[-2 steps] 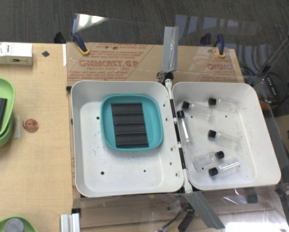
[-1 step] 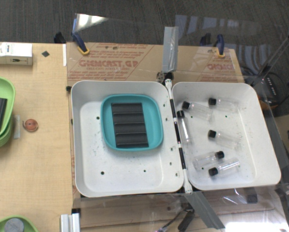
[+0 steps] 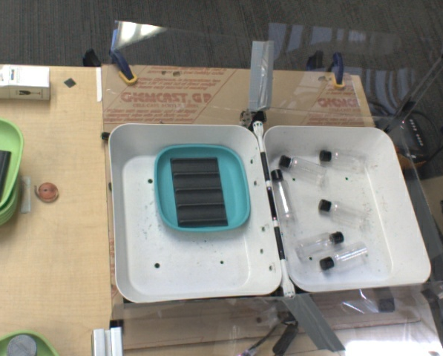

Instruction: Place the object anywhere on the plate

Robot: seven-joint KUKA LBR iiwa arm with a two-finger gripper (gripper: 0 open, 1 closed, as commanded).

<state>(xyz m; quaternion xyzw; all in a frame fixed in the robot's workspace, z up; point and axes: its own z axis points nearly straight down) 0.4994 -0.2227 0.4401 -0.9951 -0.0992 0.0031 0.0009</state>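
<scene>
Several clear vials (image 3: 345,256) with black caps lie scattered in the right bin (image 3: 399,199), their transparent bodies hard to make out against the white. The teal plate (image 3: 240,191), bearing a dark ribbed insert (image 3: 199,191), sits in the left bin (image 3: 132,221).

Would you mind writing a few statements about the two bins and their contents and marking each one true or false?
1. The teal plate lies in the left bin. True.
2. The plate carries a clear vial. False: a dark ridged insert sits on it, no vial.
3. Several clear vials with black caps lie in the right bin. True.
4. The vials stand upright in a rack. False: they lie scattered on their sides.
5. A green tray sits at the bench's left edge. True.
</scene>
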